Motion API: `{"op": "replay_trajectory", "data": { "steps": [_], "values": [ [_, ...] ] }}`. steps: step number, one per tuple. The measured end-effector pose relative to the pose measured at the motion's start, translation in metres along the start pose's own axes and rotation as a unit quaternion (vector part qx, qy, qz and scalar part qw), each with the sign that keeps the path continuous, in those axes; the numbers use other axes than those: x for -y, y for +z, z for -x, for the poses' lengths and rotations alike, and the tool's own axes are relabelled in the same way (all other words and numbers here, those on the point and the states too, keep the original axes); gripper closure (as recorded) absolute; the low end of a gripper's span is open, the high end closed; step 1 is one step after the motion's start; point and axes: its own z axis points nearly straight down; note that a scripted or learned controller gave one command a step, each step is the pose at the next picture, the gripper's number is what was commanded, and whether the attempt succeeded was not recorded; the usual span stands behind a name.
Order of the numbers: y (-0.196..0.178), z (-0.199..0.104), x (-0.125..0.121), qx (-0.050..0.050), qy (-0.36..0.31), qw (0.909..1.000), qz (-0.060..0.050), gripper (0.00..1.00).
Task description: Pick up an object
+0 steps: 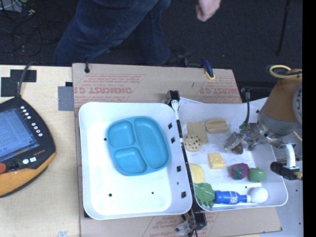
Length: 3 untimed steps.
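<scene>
From the camera view I see my gripper (240, 143) hanging over the right bin (281, 194), toward its right side, with the fingers (232, 143) spread and nothing between them. So I judge I am in the approach step: no object is picked yet.

The candidates all lie in that bin. Nearest the gripper is a yellow cheese-like wedge (216, 160), just left and nearer of the fingertips; a purple toy fruit (240, 171) and a green one (256, 174) sit just near of it. Farther left are a tan cracker-like piece with holes (192, 142), a tan slab (198, 131) and a pale bread-like block (216, 126). Along the near wall lie a blue-labelled bottle (234, 197), a leafy green toy (204, 193) and a yellow round piece (196, 173).

The left bin (94, 191) holds a blue divided tray (138, 145) (not my concern here).

My next move, I think, calls for centring over one item, probably the wedge or the purple fruit, descending with the fingers straddling it, then closing. Crowding there could spoil the grasp.
</scene>
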Motion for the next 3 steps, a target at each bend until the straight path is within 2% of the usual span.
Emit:
{"op": "replay_trajectory", "data": {
  "steps": [1, 2, 3],
  "values": [
    [-0.008, 0.001, -0.002, -0.001, 0.002, 1.0, 0.0, 1.0],
    [-0.007, 0.001, -0.001, -0.001, 0.002, 1.0, 0.0, 0.0],
    [0.006, -0.05, -0.058, -0.001, -0.003, 1.0, 0.0, 0.0]
  ]
}}
